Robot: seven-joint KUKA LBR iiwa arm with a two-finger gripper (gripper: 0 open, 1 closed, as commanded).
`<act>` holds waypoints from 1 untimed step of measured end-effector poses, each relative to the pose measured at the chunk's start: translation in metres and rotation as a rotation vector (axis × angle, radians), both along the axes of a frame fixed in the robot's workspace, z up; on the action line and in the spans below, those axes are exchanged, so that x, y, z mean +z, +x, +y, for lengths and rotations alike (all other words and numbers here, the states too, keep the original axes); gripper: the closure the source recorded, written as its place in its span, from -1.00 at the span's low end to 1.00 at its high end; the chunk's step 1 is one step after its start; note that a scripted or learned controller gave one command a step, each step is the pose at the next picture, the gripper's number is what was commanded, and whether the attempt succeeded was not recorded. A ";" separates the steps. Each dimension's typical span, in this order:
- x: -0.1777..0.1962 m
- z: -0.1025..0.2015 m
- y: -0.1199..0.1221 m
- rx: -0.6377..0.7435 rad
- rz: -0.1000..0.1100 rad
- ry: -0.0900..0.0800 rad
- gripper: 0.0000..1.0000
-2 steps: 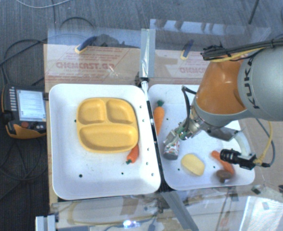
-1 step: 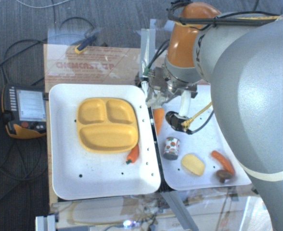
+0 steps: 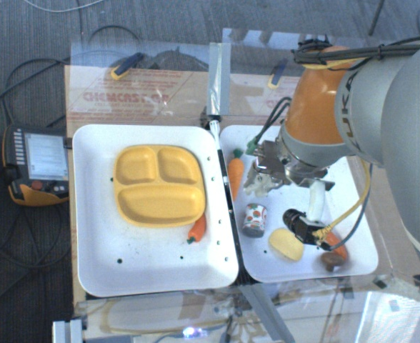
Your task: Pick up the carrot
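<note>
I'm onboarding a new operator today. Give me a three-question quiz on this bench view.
1. True or false: the yellow divided plate lies in the right bin.
2. Multiple choice: the carrot in the right bin lies (A) along the bin's left wall, (B) under the small can, (C) on the plate.
3. Fill in: the small carrot in the left bin touches the plate's lower ____ corner.

Key: 1 false, it lies in the left bin. 2 A. 3 right.
</note>
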State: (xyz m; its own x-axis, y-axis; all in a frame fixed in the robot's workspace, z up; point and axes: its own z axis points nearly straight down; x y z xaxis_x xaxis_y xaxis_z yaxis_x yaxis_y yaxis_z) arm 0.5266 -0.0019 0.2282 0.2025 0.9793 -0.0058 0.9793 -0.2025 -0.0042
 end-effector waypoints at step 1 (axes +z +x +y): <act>-0.047 0.020 -0.004 0.617 0.002 0.007 1.00</act>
State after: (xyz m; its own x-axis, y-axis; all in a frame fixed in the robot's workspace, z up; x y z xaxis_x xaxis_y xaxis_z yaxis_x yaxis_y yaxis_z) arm 0.5228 0.0182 0.1814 -0.4018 0.9157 0.0016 0.9157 0.4018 -0.0051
